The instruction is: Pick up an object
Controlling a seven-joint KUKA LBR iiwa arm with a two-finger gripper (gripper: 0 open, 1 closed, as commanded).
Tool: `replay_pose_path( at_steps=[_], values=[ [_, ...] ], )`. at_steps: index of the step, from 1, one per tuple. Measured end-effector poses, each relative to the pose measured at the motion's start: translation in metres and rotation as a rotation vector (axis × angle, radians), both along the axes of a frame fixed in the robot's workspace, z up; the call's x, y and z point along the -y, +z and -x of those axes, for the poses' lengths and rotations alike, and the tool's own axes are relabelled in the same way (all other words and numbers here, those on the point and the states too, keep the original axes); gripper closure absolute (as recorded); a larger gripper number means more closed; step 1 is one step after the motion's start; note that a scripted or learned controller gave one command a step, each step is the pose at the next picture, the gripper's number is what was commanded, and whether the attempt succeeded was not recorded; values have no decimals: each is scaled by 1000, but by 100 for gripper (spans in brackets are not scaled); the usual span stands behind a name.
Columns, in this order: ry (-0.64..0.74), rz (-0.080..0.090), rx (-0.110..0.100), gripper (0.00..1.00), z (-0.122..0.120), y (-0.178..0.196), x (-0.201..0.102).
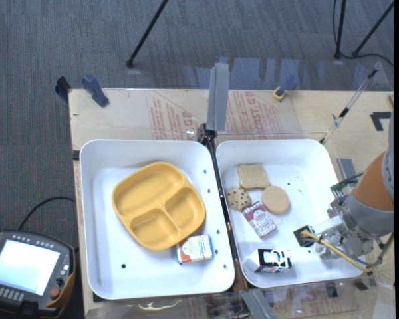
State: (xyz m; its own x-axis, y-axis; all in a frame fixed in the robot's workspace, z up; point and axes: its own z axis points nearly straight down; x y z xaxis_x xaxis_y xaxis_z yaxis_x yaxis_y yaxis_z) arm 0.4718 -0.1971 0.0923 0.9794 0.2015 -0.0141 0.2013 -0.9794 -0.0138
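Nearest candidate: a black-and-white carton (274,260), lying flat by the front wall of the right bin (306,153). Its long axis runs roughly across the view, left to right, only slightly tilted.

- Nothing touches the carton. The red-and-white packet (261,219) lies just up-view of it, with a gap between.
- Further up-view, the round biscuit (276,199), cookie (238,197) and toast slice (253,176) sit in a loose cluster, near one another.
- The gripper (336,246) is in the same bin at its right side, near the front corner. The carton lies toward view-left of it and a touch lower in the view, near but apart.
- The gripper shows nothing gripped. Whether it is released or clenched I cannot tell, as the wrist hardware hides it.
- Only one arm (376,188) is here, reaching in from view-right, so the right bin's things are its close ones.
- Well apart, the left bin (100,178) holds a yellow divided plate (158,205), with a small carton (195,248) just beside the plate's front edge.

Judgement: the move turns on a short shift to view-left. To close across the carton's narrow width, the grasp would need to sit crosswise to that left-right axis. The bin's front wall is close, so clearance on that side looks tight.
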Motion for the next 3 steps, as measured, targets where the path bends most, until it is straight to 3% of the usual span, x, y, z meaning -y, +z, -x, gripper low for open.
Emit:
replay_pose_path(
  at_steps=[1, 2, 3],
  values=[
    [53, 7, 9, 100, -3, -7, -92],
    [-4, 7, 8, 100, -2, -7, -38],
    [-2, 1, 1, 100, 0, 0, -39]
  ],
)
